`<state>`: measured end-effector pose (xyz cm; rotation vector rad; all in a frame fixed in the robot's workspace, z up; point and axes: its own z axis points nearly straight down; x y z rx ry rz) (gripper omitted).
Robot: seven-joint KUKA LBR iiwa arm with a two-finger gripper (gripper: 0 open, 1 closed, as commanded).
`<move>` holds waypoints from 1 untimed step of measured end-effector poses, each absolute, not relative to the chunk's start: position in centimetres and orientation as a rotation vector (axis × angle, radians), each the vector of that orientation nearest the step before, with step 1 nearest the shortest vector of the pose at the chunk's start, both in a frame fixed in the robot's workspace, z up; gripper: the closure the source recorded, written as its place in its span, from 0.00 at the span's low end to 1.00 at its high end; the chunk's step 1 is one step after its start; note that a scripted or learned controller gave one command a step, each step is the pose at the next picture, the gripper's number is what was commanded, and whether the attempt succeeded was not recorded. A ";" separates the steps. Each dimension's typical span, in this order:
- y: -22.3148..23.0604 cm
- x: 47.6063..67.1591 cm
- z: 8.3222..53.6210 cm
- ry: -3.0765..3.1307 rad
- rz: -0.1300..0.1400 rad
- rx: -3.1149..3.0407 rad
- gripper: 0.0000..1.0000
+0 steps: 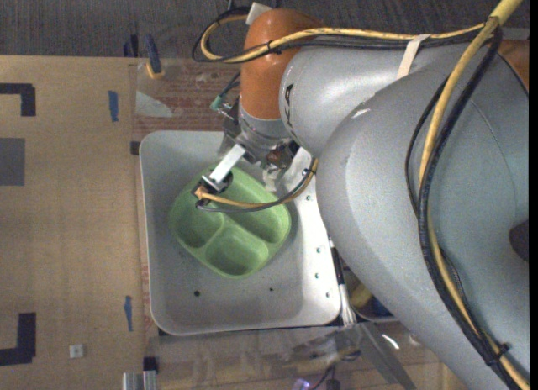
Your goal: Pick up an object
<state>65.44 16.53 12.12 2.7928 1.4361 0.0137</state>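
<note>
Green divided plate [239,245], moulded into three shallow compartments, lies flat in the white bin [227,306] and sits towards the bin's upper half, turned at a slant to its walls. Below the plate, the bin floor is bare white with a few small dark specks. The gripper [267,160] hangs right at the plate's upper edge, close over it. From this high angle I cannot tell whether it is open or closed, or whether it has hold of anything. The grey arm [403,178] sweeps in from the right, very large in the view, with its orange band [269,52] just above the wrist. A brown cardboard bench top [67,212] spreads to the left (marked with short strips of blue tape [113,105]).
</note>
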 end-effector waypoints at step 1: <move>12.7 66.6 35.6 1.639 0.000 2.680 0.00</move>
